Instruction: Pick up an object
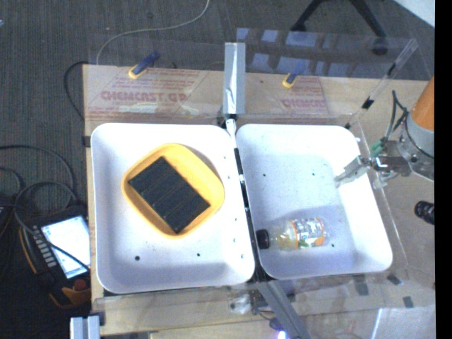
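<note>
1. Two shallow white bins sit side by side on the desk (141, 94), touching along a central divider.
2. The left white bin (113, 260) holds a yellow rounded dish (138, 171) carrying a flat black ribbed rectangular pad (169, 194), tilted diagonally.
3. The right white bin (296, 154) holds a small clear plastic bottle (300, 233) with a black cap and pale yellowish liquid, lying on its side near the bin's front left corner, cap pointing toward the divider.
4. The grey gripper (357, 168) hangs over the right bin's right rim, well apart from the bottle; whether its jaws are wide or narrow, I cannot tell.
5. The arm's orange band (432, 108) shows at the right edge.
</note>
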Available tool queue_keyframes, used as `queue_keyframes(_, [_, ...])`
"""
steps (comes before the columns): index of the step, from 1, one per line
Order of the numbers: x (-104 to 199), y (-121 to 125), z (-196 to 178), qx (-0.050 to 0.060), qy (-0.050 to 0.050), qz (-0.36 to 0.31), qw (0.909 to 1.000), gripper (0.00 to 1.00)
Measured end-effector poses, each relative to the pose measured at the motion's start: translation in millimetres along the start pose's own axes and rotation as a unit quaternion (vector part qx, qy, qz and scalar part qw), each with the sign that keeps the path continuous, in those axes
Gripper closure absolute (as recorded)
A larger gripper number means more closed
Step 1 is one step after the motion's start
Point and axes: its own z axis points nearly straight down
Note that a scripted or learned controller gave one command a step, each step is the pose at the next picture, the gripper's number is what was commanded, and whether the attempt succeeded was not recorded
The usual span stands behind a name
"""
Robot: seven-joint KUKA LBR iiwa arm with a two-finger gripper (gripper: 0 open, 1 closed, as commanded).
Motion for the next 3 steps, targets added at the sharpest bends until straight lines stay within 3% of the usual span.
queue_keyframes(1, [41.3,-38.4,95.5,0.0,0.0,-0.071,0.9975,0.0])
queue_keyframes(2, [-2.7,-39.9,-22.1,-0.002,-0.002,-0.113,0.9935,0.0])
queue_keyframes(3, [49.3,-41.0,118.5,0.0,0.001,-0.135,0.9909,0.0])
